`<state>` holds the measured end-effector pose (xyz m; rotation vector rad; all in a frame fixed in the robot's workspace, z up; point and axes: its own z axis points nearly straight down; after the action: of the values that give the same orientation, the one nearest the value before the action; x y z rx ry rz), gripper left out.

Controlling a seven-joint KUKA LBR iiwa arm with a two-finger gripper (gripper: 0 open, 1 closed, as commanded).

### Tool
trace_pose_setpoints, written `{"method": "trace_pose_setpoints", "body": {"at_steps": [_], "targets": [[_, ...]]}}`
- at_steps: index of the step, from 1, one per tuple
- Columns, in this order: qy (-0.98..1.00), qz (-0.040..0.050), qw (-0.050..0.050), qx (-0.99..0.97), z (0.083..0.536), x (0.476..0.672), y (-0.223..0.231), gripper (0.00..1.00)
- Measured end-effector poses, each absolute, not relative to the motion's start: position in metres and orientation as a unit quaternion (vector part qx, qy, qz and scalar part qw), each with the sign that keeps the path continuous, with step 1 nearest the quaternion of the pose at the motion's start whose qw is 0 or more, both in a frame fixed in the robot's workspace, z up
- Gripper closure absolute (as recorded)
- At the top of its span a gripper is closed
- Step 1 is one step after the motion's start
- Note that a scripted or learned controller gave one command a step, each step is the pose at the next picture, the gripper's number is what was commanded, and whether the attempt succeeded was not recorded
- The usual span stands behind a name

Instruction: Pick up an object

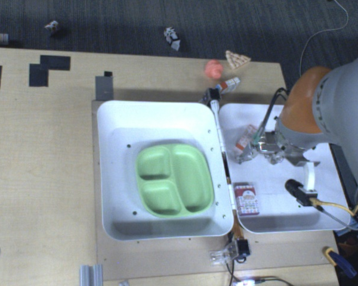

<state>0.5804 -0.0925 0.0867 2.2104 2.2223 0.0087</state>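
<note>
The grey arm enters from the right edge of the scene and reaches leftward. Its orange band sits just above the wrist, which bends downward. The gripper hangs low at the arm's left end, pointing left, a little right of the scene's centre.

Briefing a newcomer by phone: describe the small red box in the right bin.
Start at the right bin, where the arm reaches in. In its lower left corner in the view lies the small red box. It is flat, rectangular, red and white, unlike the crumpled clear item above it.
</note>
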Motion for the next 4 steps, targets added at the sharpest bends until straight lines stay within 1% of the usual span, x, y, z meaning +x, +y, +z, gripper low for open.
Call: {"method": "trace_pose_setpoints", "body": {"at_steps": [1,2,3,4], "targets": [[0.711,0.0044,0.006,0.703,0.099,0.582,-0.092,1.0],[0.711,0.0042,0.006,0.703,0.099,0.582,-0.092,0.0],[0.708,0.0028,0.004,0.706,0.087,0.528,-0.097,0.0],[0.708,0.0045,0.006,0.706,0.099,0.53,-0.097,1.0]]}}
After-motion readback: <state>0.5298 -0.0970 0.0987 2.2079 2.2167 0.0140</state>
